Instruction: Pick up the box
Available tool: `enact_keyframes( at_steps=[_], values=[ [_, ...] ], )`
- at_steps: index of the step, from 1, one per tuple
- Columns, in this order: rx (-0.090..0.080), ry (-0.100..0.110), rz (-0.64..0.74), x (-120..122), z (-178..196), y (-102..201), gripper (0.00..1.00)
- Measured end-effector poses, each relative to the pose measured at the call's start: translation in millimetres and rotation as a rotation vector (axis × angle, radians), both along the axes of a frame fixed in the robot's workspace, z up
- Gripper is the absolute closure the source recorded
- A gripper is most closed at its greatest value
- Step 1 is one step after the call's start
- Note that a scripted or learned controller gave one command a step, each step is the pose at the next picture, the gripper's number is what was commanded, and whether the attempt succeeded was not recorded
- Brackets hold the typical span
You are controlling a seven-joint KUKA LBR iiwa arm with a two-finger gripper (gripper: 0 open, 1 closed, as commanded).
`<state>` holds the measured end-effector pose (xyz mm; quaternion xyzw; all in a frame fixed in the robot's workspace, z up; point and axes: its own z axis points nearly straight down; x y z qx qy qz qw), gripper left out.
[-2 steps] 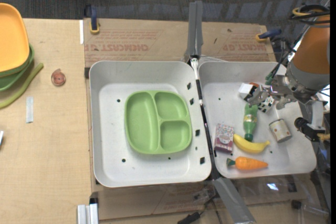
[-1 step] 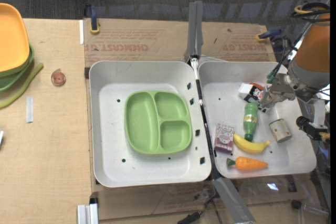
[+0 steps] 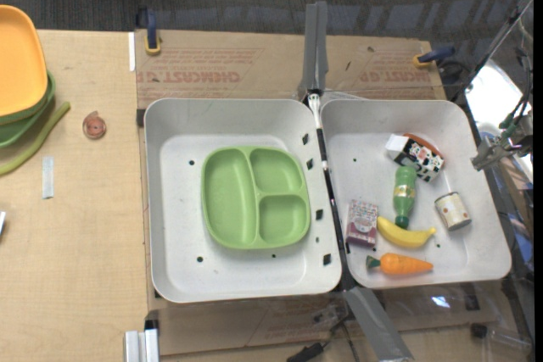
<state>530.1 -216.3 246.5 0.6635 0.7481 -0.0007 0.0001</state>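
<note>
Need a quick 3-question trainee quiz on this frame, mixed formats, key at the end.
1. True or false: the green divided plate lies in the left bin.
2. Which item lies nearest the front rim of the right bin? A) the green bottle B) the carrot C) the small can
3. Fill in: the box lies flat against the right bin's ____ wall, beside the banana.

Key: 1 true; 2 B; 3 left
</note>
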Motion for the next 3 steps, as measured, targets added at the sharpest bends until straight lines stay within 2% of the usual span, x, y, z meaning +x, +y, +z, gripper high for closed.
enact_keyframes(
  at_steps=[1, 2, 3],
  values=[
    [0.002, 0.005, -0.337, -18.3, -68.5, 33.0, 1.0],
    [0.0, 0.003, -0.342, 37.1, -52.8, 111.2, 1.0],
    [-0.002, 0.002, -0.47, -7.4, 36.2, 79.6, 1.0]
  ],
)
